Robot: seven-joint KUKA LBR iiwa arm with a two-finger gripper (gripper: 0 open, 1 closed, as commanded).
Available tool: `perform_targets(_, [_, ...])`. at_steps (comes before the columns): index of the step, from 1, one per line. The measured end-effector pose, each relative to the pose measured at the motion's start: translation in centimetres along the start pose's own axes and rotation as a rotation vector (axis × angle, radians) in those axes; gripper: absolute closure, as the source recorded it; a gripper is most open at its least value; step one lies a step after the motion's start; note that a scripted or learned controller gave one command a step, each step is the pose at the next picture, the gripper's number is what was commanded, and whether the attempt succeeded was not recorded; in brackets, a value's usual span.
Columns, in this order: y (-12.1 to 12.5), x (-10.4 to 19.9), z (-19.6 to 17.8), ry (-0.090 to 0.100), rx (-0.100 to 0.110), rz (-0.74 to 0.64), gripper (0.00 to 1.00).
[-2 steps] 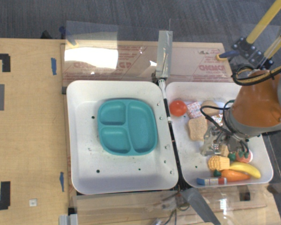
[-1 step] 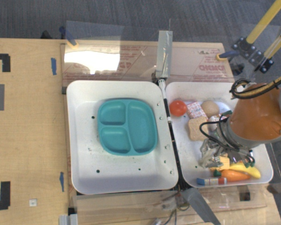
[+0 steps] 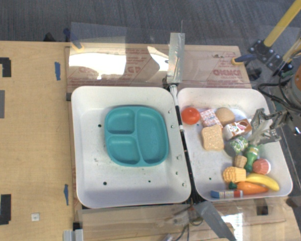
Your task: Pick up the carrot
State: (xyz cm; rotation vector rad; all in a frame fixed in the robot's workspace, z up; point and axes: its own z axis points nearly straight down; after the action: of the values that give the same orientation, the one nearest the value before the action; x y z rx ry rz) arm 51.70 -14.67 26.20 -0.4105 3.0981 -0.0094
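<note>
Carrot (image 3: 251, 188): small toy veg, orange body w/ a bit of green at its left end. Lies flat on its side, long axis approx parallel to the near edge of the right bin (image 3: 205, 149), green end pointing toward the left bin. Sits in right bin's near-right corner, close to the near rim, touching other toy items packed around it. Untouched, not lifted.

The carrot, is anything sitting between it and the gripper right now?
Yes. From the gripper toward the carrot, a green vegetable, a red fruit and the banana crowd the right bin.
</note>
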Motion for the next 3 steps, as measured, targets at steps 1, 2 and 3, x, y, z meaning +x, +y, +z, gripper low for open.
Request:
perform_targets(1, [0.2,0.1,0.5,0.009,-0.007,-0.002,0.00])
perform_targets(2, [2.5,2.1,15.4,0.003,-0.003,-0.095,0.00])
perform_targets(3, [4.4,1.3,16.4,-0.001,0.002,-0.543,0.00])
